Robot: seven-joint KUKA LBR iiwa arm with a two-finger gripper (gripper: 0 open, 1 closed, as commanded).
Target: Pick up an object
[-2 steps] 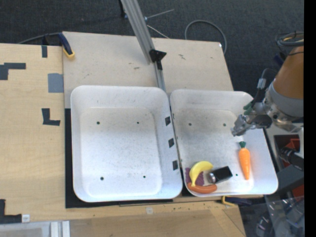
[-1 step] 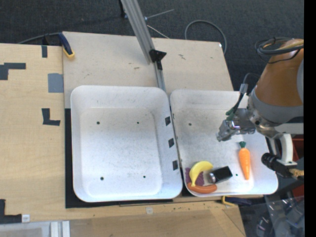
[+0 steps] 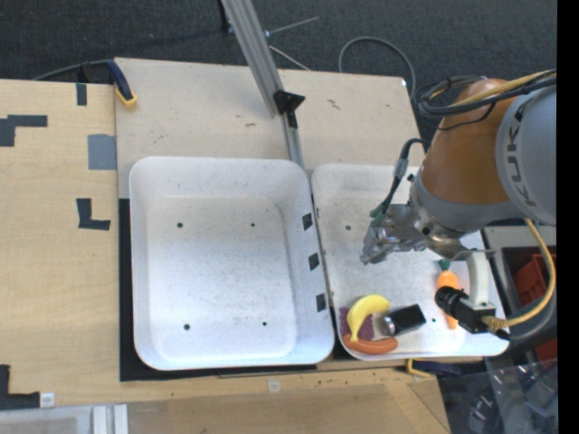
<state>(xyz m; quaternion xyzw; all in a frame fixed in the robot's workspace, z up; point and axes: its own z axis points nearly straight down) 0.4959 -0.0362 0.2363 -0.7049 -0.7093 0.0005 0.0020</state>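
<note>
The pale surface (image 3: 208,107) carries the left bin (image 3: 217,269), whose floor shows bare white, so there is wide open room there. A grey metal rail (image 3: 253,43) slants down from the top to the bins' shared edge. It is the one fixed obstacle near that side.

Across the divide, the right bin (image 3: 348,206) is bare in its far half. The hand (image 3: 373,250) hangs over the middle of it, with nothing visibly held. From this angle I cannot tell how far open it is.

The candidates to pick lie crowded in the near corner, apart from the hand and nearer the camera. A yellow piece (image 3: 365,309) sits just above a red piece (image 3: 373,343), and a black block (image 3: 404,319) is beside them on the right.

The likely trouble comes from that crowding. The three touch or nearly touch and sit close to the near wall, so a descent could land on two at once, push one against the rim, or close on nothing. The curved yellow piece may roll out of a pinch.

The bulky arm (image 3: 470,161) fills the right side, so the room to approach is from above.
</note>
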